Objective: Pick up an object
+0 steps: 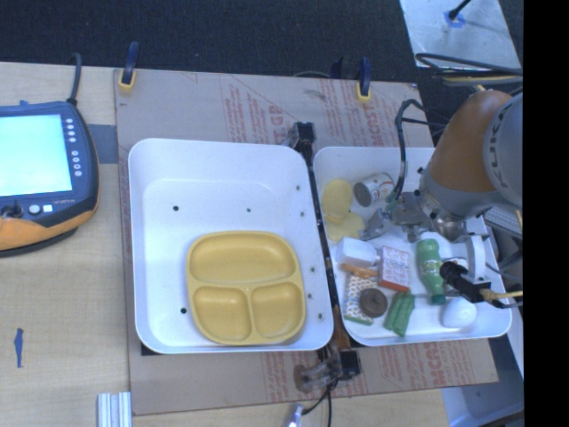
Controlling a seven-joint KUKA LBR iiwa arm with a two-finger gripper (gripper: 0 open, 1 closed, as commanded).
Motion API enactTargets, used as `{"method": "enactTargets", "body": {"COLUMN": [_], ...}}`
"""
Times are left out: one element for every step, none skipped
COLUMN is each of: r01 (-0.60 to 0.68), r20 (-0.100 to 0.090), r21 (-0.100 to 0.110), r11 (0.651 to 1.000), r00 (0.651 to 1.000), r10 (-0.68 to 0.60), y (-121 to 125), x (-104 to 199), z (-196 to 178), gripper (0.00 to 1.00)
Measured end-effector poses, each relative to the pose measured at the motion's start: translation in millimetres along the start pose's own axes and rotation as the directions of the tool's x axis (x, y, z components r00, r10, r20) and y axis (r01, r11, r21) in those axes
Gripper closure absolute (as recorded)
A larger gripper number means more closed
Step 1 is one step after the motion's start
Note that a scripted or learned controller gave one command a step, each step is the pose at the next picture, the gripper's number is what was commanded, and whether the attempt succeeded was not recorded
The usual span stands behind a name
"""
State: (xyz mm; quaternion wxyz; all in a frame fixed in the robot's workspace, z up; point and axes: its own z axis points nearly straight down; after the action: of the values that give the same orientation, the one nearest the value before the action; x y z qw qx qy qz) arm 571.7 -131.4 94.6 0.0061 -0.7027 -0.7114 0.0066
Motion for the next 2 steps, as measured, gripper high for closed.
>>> {"method": "enactTargets", "body": {"r01": [-0.008,-0.004], "r20": [-0.002,-0.002], "r21": [-0.011,-0.003], "r11": [1.000,1.000], "r00": [1.000,1.000], "r10": [0.008,0.004], "y": [84.8,84.0], "x": [28.7,28.2], "z": [4.5,-1.8], "gripper": [0.00,1.00]}}
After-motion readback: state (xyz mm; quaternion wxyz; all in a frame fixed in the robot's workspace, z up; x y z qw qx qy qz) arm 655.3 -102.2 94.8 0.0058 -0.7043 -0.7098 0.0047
